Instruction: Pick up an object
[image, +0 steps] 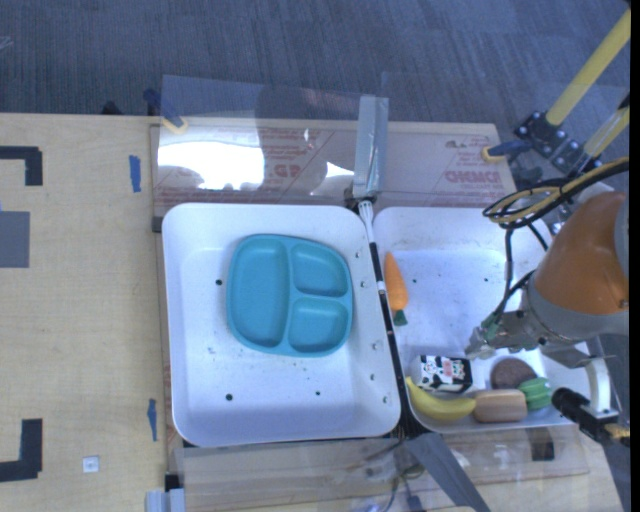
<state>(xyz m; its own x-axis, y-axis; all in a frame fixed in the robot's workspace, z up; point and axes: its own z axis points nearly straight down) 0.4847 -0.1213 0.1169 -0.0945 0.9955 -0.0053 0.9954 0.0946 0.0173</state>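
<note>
1. Where the right bin (440, 270) dips toward its 6 o'clock wall, the loose objects crowd together: a black-and-white carton (444, 373) lies at about 7 o'clock, with a yellow banana (440, 403) curving just beneath it and touching the bin's lower edge.
2. Just beside the banana's right end lies a tan bread-like piece (499, 405); a brown rounded item (512, 372) sits above it, and a green item (537, 391) is pressed against both at about 5 o'clock.
3. An orange carrot (396, 285) with a green stub rests alone at 9 o'clock in the same bin, along the divider, well apart from the cluster.
4. Over the bin's 4 o'clock side hangs the gripper (492, 338) — near the brown item and the carton, nothing visibly between its fingers; whether they are parted or closed I cannot tell.
5. The arm (585, 265), grey with an orange band, reaches in from 3 o'clock; dark cables loop above it.
6. The left bin (200, 390) holds a teal divided plate (290, 295) — three compartments, near its centre.
</note>
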